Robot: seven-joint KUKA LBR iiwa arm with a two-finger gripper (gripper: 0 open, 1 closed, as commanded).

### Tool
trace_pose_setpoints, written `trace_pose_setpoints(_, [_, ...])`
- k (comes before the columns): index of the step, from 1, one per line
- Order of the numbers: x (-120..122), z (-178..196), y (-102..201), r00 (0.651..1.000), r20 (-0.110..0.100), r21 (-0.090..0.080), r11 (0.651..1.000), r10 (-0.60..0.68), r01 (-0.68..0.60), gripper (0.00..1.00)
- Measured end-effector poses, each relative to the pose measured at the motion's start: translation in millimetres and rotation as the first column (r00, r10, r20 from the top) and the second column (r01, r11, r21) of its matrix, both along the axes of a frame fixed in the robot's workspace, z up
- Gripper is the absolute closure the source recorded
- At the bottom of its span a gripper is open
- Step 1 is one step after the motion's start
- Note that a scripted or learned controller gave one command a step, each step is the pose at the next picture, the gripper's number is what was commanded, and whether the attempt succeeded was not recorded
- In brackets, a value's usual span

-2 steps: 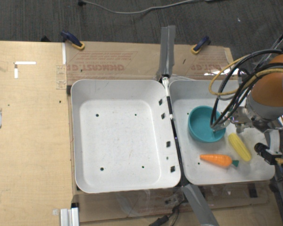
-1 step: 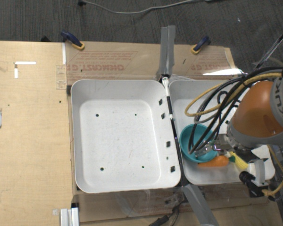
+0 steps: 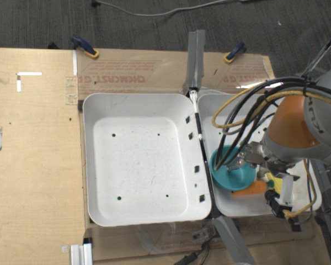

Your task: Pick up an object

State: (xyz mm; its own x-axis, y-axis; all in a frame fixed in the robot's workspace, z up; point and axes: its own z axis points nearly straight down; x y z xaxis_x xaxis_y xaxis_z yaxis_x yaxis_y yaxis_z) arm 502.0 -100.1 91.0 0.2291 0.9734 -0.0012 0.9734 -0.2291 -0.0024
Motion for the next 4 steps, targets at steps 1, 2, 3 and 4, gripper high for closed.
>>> trace_pose_setpoints(1, [94,1,2,0.973,0.001,-0.001,0.973,0.232,-0.232,0.00])
trace_pose_setpoints(2, [0,0,-19,0.983,0.000,0.000,0.983,0.183,-0.183,0.00])
trace_pose_setpoints(3, [-26,0,3,0.988,-0.001,0.000,0.988,0.152,-0.152,0.00])
trace_pose_setpoints(4, [48,1,-9,0.979,0.001,-0.001,0.979,0.205,-0.205,0.00])
